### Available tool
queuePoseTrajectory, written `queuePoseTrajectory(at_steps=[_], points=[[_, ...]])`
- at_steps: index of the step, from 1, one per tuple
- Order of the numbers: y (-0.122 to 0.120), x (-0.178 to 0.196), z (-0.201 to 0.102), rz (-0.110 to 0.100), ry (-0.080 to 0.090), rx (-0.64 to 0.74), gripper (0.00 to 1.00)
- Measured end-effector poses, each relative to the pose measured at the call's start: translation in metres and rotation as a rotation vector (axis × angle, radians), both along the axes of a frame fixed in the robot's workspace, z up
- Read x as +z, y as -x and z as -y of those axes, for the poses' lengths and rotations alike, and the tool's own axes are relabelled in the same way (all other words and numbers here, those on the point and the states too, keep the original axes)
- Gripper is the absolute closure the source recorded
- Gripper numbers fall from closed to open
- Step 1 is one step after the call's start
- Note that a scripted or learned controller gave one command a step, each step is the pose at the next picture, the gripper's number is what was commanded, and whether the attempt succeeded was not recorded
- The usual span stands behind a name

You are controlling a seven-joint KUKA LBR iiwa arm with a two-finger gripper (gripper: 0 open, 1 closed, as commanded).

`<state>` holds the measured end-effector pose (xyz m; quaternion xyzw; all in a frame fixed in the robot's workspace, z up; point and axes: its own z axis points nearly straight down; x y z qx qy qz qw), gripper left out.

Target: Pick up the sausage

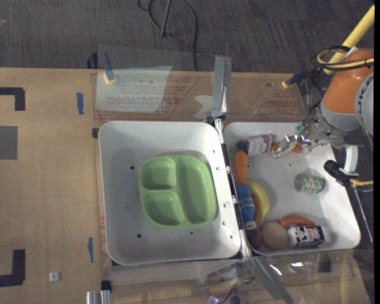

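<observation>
A slim orange-red sausage (296, 220) lies near the right bin's (344, 205) front edge, just behind a small carton (306, 236) and beside a round brown potato (274, 234). The gripper (295, 144) hovers at the bin's far rim; whether it is parted or closed cannot be told. The left bin (119, 196) holds a glossy green divided tray (177, 190), on a wooden bench (47, 178).

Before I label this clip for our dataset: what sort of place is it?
Likely a robotics lab bench set up for pick-and-place trials. Two white bins sit side by side on a wooden bench marked with blue tape, toy food fills the right one, and cables trail across grey carpet.
</observation>
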<state>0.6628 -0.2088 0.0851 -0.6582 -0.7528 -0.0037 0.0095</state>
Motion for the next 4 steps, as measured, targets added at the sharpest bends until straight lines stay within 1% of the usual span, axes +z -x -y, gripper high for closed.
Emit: queuePoseTrajectory(at_steps=[1, 2, 3, 4], points=[[0.005, 0.020, -0.008, 0.011, 0.018, -0.015, 0.00], [0.003, 0.031, -0.008, 0.016, 0.021, -0.013, 1.00], [0.004, 0.031, -0.008, 0.015, 0.021, -0.013, 0.00], [0.002, 0.043, -0.007, 0.021, 0.023, -0.013, 1.00]])
